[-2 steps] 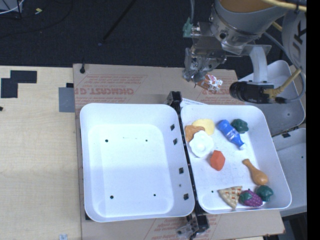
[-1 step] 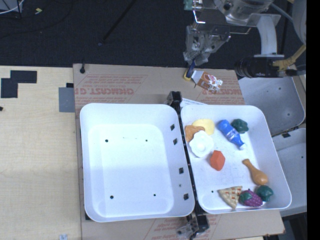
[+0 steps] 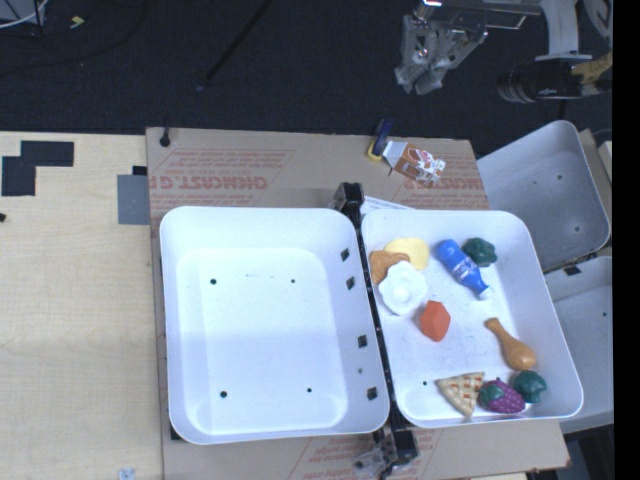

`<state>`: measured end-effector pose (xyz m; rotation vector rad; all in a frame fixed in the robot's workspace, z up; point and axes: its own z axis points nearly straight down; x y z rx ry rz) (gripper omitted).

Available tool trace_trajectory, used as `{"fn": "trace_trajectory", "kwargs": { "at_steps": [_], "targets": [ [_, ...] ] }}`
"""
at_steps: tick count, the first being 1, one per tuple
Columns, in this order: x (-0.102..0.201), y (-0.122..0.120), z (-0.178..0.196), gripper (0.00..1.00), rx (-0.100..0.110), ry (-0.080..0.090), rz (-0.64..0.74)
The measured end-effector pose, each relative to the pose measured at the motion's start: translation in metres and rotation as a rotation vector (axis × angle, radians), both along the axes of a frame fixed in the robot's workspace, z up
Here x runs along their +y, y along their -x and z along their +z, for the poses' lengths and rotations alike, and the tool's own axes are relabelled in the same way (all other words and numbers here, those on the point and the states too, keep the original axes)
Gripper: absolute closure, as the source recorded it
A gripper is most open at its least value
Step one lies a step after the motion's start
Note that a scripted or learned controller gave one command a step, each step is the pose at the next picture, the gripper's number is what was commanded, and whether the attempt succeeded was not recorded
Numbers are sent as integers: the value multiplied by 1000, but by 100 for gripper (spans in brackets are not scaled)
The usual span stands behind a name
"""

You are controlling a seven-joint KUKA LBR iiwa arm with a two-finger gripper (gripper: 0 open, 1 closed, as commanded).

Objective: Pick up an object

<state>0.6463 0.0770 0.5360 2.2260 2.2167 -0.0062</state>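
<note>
The right bin (image 3: 540, 268) holds several toy foods: a blue bottle (image 3: 463, 266), a dark green piece (image 3: 480, 251), a yellow piece (image 3: 410, 252), an orange croissant shape (image 3: 387, 264), a white fried egg (image 3: 402, 290), a red-orange piece (image 3: 434, 320), a drumstick (image 3: 511, 344), a pizza slice (image 3: 461, 392), purple grapes (image 3: 502, 398) and green broccoli (image 3: 529, 385). My gripper (image 3: 425, 74) hangs high above the bench's far edge, well clear of the bins, with nothing seen between its fingers.
The left bin (image 3: 180, 298) stands beside the right one on a cardboard sheet (image 3: 250, 173). A small packet (image 3: 418, 164) and a blue-yellow item (image 3: 379, 140) lie on the cardboard behind the right bin. A grey metal plate (image 3: 550, 188) sits at the right.
</note>
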Motion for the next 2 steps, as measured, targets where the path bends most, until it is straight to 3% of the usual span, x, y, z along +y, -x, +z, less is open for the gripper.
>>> {"fn": "trace_trajectory", "kwargs": {
  "at_steps": [1, 2],
  "targets": [
    [-122, 3, -55, 100, 8, 1, -7],
    [-101, 2, 5, 100, -5, -2, 5]
  ]
}}
